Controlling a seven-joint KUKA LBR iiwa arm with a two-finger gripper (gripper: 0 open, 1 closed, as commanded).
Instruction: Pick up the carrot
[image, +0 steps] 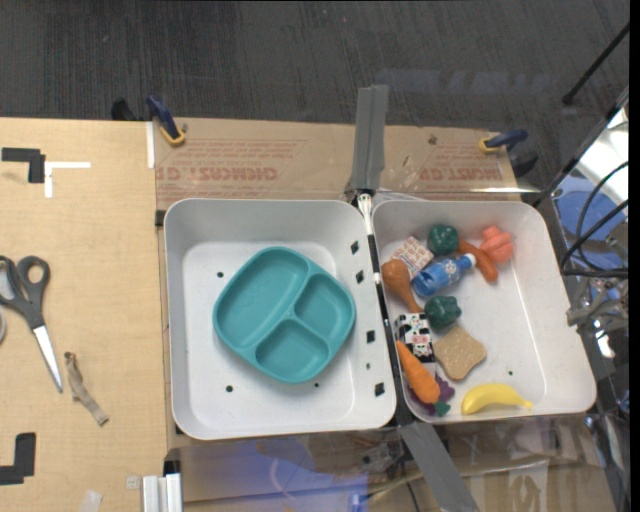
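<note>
Carrot (417, 371) sits in the right bin (545, 300), hard against its left wall, near the front. We can't tell the gripper's state from this view. Risks: fingers clip the wall on descent; the cow-print block (415, 335) and purple piece (433, 404) touch the carrot, so we may pinch a neighbour instead. Bread (460, 354) is just beside too.

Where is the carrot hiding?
The carrot lies in the right bin, along its left wall near the front, just left of the bread slice and the banana.
</note>
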